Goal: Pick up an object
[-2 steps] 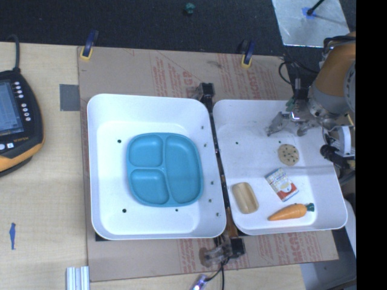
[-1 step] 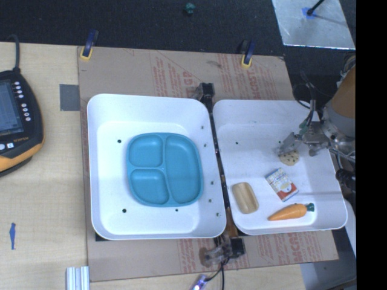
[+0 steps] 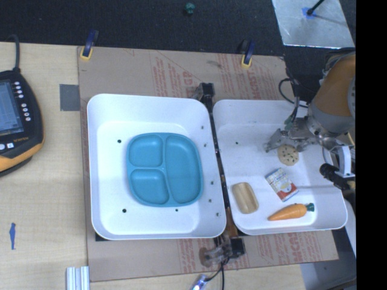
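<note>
The right bin (image 3: 254,121) holds a round speckled cookie (image 3: 289,156), a small red-and-white packet (image 3: 282,183), a tan oblong block (image 3: 245,197) and an orange toy carrot (image 3: 289,211). My gripper (image 3: 287,142) reaches in from the right and hangs over the upper middle of this bin, just behind the cookie. It is open, its fingers spread to either side, and nothing sits between them. The cookie lies on the bin floor right below the fingertips.
The left bin (image 3: 103,119) holds a blue divided plate (image 3: 164,168). A black and orange teach pendant (image 3: 15,119) lies on the bench at far left. The grey and orange arm (image 3: 334,98) covers the right bin's far right corner.
</note>
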Controlling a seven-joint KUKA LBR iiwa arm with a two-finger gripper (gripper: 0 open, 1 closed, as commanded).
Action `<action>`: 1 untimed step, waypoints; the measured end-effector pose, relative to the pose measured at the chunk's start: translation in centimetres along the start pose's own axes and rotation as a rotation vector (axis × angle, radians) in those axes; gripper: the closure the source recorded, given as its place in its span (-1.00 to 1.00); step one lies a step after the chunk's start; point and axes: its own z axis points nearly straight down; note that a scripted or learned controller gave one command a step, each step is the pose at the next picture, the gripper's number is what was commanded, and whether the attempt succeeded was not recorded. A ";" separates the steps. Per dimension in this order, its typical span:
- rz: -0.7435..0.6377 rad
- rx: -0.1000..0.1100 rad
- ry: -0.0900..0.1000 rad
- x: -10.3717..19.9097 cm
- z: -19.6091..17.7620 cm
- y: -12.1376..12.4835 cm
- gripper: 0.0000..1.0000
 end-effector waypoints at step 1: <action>0.000 0.003 0.001 -1.5 0.1 -5.9 -1.00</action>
